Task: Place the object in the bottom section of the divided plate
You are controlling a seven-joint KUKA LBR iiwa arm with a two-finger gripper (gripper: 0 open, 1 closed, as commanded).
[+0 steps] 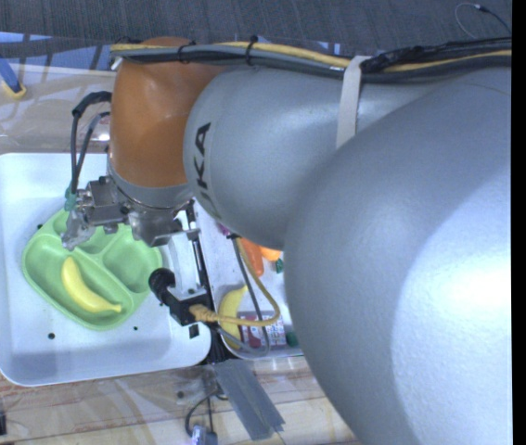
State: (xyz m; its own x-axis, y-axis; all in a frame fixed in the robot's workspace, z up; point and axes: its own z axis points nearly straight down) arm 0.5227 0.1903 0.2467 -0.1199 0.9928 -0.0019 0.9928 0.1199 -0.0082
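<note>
Banana [89,288] lying in the lower compartment of the green divided plate [40,248], at the lower left of the frame, inside the left white bin [12,341]. Resting there apart from the jaws, with nothing gripping it. Running its long axis on a slant, from upper left down to lower right, one tip pointing toward the plate's middle ridge and the other toward the plate's lower right rim. Curving gently, the belly of the curve facing the lower left.

Gripper [82,225] hovering over the upper part of the plate, above and just left of the banana's upper tip. Sitting close over the plate's upper left compartment rather than the lower one. Not possible to tell whether the jaws are wide or narrow: metal hardware and the orange wrist band [151,109] crowding that spot, the fingertips not reading clearly against the green.

Judging from the lie of things, looking already met: fruit inside the bottom section, not straddling the ridge. Any coming move turning on that offset, banana lying down and to the right of the jaws, so a straight lift seeming enough to leave it undisturbed.

Showing in the right bin [244,350], partly under the arm: a second yellow item [232,306] and something orange [255,253], too hidden to name.
</note>
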